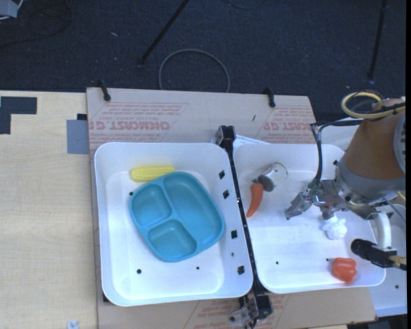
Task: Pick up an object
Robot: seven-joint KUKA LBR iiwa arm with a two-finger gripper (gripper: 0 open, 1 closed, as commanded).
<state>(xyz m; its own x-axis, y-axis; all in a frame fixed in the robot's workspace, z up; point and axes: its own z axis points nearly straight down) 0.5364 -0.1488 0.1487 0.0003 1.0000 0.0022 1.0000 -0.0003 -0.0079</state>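
While the tool [298,206] hangs with jaws spread and nothing between them, the carrot [255,197] lies just left. It looks light, stiff and slick; the thick middle seems the best place to grip.

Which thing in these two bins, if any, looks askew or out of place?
The blue divided plate in the left bin lies turned at an angle to the bin's walls, with a yellow corn cob touching its upper edge. In the right bin, the toy carrot lies tilted. Nothing looks spilled or damaged.
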